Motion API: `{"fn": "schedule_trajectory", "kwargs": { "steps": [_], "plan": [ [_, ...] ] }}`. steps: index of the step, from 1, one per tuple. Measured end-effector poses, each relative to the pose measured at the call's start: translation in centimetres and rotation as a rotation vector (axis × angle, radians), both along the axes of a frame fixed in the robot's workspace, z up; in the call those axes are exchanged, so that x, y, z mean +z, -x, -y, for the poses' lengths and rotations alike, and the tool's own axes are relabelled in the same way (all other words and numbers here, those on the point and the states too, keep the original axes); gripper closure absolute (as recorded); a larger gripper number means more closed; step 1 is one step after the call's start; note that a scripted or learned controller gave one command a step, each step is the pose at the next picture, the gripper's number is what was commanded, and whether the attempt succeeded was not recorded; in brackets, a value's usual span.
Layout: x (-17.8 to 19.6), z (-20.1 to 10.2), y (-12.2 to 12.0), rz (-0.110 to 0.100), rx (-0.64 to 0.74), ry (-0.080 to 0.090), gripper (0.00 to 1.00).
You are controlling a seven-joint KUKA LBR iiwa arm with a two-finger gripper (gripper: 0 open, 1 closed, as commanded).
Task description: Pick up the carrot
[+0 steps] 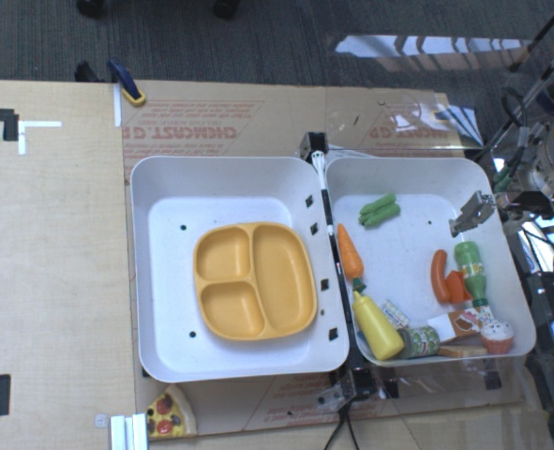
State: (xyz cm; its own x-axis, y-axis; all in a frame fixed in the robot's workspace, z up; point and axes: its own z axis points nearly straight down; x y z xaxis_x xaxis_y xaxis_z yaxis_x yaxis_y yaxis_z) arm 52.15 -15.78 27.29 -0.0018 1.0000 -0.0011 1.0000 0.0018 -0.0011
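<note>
You see the carrot [350, 252] lying untouched by the right bin's [501, 368] left wall; the gripper [471, 213] hovers well apart, its grip state indiscernible; the whole pick remains.

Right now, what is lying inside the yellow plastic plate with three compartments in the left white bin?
All three compartments of the yellow plastic plate show bare yellow plastic. The bin floor beneath it is covered.

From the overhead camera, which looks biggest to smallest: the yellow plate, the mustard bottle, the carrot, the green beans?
1. Yellow divided plate, by far.
2. Mustard bottle.
3. Carrot and green beans look about equal; I can't rank them.
</note>
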Motion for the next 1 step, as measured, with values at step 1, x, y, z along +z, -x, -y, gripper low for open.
{"fn": "schedule_trajectory", "kwargs": {
  "steps": [1],
  "plan": [
    [14.0,-1.85,-6.02,0.001,0.194,0.001,0.0]
  ]
}}
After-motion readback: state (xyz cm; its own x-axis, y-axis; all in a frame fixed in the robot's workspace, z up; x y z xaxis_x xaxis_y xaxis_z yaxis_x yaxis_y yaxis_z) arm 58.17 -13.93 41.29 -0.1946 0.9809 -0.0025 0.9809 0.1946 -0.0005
